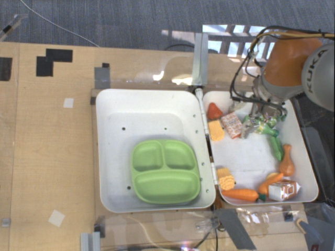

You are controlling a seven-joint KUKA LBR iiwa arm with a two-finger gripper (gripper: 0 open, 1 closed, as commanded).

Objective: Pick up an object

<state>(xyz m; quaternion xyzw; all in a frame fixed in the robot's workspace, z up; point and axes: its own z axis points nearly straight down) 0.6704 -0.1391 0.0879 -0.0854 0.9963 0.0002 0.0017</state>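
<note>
Left bin: green three-compartment plastic plate [165,171], bottom centre.
Right bin: small pink-and-white printed carton [231,125], upper left, just beside jaws [255,123].
Handling: probably light, stiff; grip flat sides.
Jaws: cannot tell whether parted.

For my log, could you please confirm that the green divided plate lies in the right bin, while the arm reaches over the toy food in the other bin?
Not quite: the camera view shows the green plate in the left bin. The rest holds: the arm reaches over the toy food, such as the carrot, in the right bin.
</note>
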